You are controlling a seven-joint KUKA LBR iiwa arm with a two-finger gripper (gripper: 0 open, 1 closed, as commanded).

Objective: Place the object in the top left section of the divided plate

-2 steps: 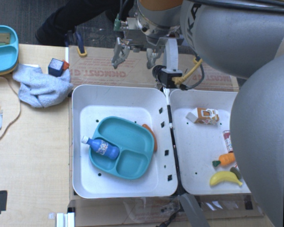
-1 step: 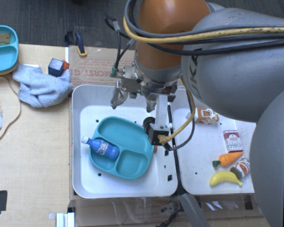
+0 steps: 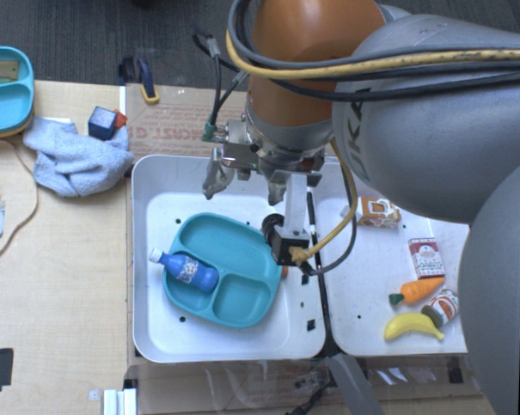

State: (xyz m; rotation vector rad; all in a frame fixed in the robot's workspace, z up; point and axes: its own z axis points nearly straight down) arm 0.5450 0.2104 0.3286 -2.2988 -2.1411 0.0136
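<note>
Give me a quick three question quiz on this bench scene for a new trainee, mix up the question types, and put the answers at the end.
1. True or false: the blue bottle lies on the teal divided plate.
2. Which bin holds the banana? A) left bin B) right bin
3. Fill in: beside the banana lies an orange ____.

Key: 1 true; 2 B; 3 carrot.

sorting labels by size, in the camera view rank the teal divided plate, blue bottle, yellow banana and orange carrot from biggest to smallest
1. Teal divided plastic plate, by far the largest.
2. Blue bottle with a white cap, lying on the plate's left side.
3. Yellow toy banana, close to the bottle in length, so that order is unsure.
4. Orange toy carrot, smallest.
</note>
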